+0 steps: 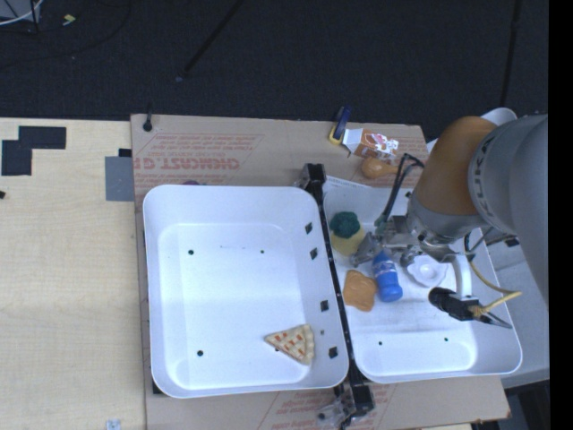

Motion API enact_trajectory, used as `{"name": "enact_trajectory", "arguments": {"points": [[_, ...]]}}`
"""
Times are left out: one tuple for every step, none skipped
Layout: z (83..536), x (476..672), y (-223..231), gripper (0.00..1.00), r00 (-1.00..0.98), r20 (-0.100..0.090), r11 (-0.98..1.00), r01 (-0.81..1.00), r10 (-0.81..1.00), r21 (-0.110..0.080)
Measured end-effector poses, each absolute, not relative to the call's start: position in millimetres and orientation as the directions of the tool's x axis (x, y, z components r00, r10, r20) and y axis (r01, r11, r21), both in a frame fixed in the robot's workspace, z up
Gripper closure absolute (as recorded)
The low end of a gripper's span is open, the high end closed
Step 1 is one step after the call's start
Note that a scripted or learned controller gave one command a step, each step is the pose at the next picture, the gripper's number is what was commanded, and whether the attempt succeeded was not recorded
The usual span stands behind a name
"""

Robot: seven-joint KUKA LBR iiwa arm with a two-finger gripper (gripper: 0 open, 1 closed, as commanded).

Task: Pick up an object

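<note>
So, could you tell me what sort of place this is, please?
Probably a robotics lab set up for bin-picking trials. A grey arm reaches over two white bins on a bench, small toy-like items such as a waffle wedge and a blue bottle lie in them, and loose cables trail behind.

Two bins, left bin (170, 240) and right bin (483, 356), smooth white plastic with a faint sheen. Beneath them a cardboard sheet (224, 150), matt brown with red print. To the left, pale wood-grain bench top (63, 285), matt. Far side covered in dark, dull cloth (269, 43). Arm (510, 177) in smooth grey casing with a glossy orange band (452, 173). Blue bottle (388, 279) shiny plastic. Waffle-like wedge (293, 342) rough, gridded, matt. Orange piece (359, 290) dull, soft-looking.
</note>
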State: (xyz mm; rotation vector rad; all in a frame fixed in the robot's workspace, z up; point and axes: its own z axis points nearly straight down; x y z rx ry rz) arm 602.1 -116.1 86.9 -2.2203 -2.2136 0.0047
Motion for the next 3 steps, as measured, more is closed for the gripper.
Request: {"name": "enact_trajectory", "arguments": {"points": [[87.0,546.5,-132.4,0.0,0.002,0.002,-0.002,1.0,1.0,-0.007],[97.3,548.8,-133.9,1.0,0.008,0.002,-0.008,1.0,1.0,-0.004],[193.7,597.7,-74.2,1.0,-0.007,0.001,0.007,1.0,1.0,0.01]]}}
